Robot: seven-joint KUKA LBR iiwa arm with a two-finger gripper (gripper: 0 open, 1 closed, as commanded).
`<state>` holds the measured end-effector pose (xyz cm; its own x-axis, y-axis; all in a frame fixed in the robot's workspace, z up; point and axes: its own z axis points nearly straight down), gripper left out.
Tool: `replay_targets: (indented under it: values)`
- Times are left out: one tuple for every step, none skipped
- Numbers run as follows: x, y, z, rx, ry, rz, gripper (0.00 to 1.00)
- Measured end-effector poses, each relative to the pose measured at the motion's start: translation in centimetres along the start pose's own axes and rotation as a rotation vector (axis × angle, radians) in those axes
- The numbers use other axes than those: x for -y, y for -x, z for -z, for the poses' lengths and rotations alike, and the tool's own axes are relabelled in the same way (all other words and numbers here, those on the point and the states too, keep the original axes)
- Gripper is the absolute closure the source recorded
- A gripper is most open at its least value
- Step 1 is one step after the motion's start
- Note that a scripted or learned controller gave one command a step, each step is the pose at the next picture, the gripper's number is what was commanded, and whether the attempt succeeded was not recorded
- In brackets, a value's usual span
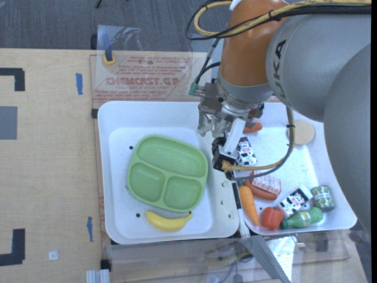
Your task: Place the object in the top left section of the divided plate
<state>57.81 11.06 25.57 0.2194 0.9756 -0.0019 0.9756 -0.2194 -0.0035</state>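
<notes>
A green divided plate [168, 173] lies in the left bin [118, 119], with one long section at the back and two smaller ones at the front. All its sections hold nothing. A yellow banana [167, 220] lies just in front of the plate. My gripper [210, 128] hangs over the wall between the two bins, just past the plate's far right corner. From this angle nothing can be seen in its grasp. A small cow-patterned carton [247, 153] lies right beside it in the right bin [330, 170].
The right bin holds a carrot [248, 204], a red tomato [271, 217], a green bottle [304, 218], a can [323, 197], a red packet [265, 186], a second cow-patterned carton [295, 200] and a tan disc [303, 132]. The arm covers the bin's back right.
</notes>
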Motion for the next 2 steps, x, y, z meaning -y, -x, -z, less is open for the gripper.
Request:
replay_targets:
  values:
    - [3.5,1.5,-1.4,-0.001,-0.001,0.067,1.0]
    - [0.6,4.1,12.0,-0.001,0.005,0.11,1.0]
